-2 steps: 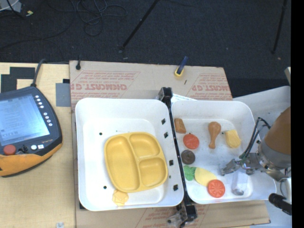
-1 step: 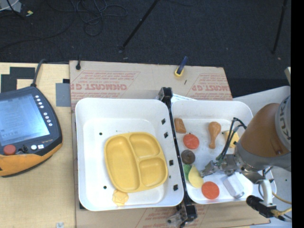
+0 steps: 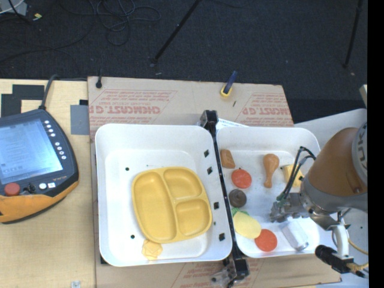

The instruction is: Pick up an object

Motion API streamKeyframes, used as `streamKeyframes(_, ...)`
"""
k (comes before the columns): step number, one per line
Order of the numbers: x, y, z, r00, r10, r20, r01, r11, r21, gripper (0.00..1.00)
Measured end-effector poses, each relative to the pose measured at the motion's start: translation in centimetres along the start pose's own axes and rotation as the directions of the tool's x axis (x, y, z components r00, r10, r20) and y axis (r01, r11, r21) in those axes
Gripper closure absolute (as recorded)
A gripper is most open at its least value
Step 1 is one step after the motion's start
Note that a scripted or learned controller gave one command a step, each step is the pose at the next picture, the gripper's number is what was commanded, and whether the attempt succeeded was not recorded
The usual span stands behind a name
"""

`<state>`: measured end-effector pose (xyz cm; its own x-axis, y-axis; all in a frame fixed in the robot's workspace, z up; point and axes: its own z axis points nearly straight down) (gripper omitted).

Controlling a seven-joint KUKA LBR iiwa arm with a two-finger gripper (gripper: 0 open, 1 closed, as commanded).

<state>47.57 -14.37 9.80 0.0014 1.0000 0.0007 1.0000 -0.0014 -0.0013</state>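
The right bin point(image 3: 264, 138) holds several toy foods: a tan drumstick point(image 3: 271, 168), a brown piece point(image 3: 227, 158), a red round piece point(image 3: 241, 178), a dark brown disc point(image 3: 237, 197), a pale yellow lemon shape point(image 3: 246, 225) and a red ball point(image 3: 266, 240). My gripper point(image 3: 281, 211) hangs low over the bin floor, right of the dark disc and above the red ball. A grey-white cylinder point(image 3: 294, 234) lies just below and right of the gripper. A yellow piece point(image 3: 291, 174) is partly hidden by the arm point(image 3: 335, 164).
The left bin point(image 3: 114, 161) carries a yellow divided tray point(image 3: 173, 204) and a small yellow piece point(image 3: 152, 249) near its front wall. A black divider point(image 3: 217, 179) separates the bins. A teach pendant point(image 3: 33, 161) lies on the bench at the left.
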Motion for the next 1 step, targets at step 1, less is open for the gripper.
streamKeyframes(1,6.19,0.26,-17.25,1.0,-0.008,-0.001,0.008,1.0,-0.016,1.0)
